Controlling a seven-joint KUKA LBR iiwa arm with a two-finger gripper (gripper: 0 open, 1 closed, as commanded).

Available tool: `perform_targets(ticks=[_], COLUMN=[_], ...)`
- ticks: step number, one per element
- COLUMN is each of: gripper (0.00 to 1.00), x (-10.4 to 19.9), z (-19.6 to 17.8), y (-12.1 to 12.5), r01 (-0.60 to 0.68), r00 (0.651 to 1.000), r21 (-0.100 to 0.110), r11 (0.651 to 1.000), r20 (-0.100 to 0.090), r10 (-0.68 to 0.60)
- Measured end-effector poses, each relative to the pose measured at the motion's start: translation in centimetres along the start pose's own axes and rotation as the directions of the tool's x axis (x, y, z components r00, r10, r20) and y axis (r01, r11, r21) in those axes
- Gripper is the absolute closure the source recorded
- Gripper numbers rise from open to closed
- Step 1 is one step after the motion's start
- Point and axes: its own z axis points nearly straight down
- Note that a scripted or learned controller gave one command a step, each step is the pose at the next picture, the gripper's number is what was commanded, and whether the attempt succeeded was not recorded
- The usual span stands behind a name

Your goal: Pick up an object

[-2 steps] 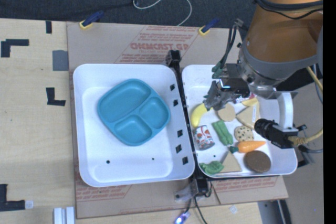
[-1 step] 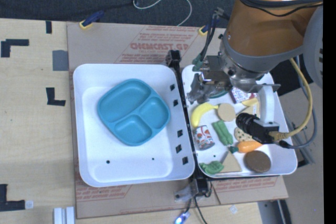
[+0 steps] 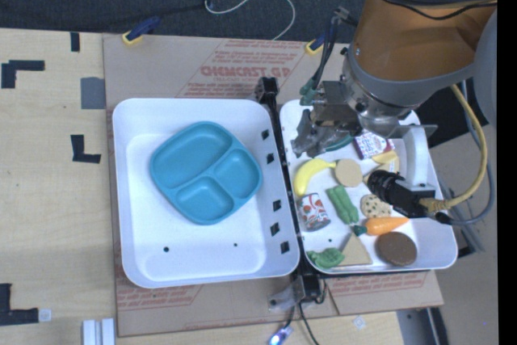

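Gripper low over the far end of the right bin, just above the banana; whether spread or closed, or holding anything, cannot be told. Beside the banana, a tan round piece. Nearer the front: a green bean pod, a small printed can, a spotted cookie, a carrot, a brown disc, a tan wedge and a green leafy piece. In the left bin, a blue divided plate, lying flat.
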Motion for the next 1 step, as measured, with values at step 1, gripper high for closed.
perform_targets(ticks=[1], gripper=[1.0], x=[0.37], z=[-5.12], y=[0.03], r01=[0.0], r00=[1.0], r21=[-0.007], r11=[1.0], r20=[-0.001], r10=[0.0])
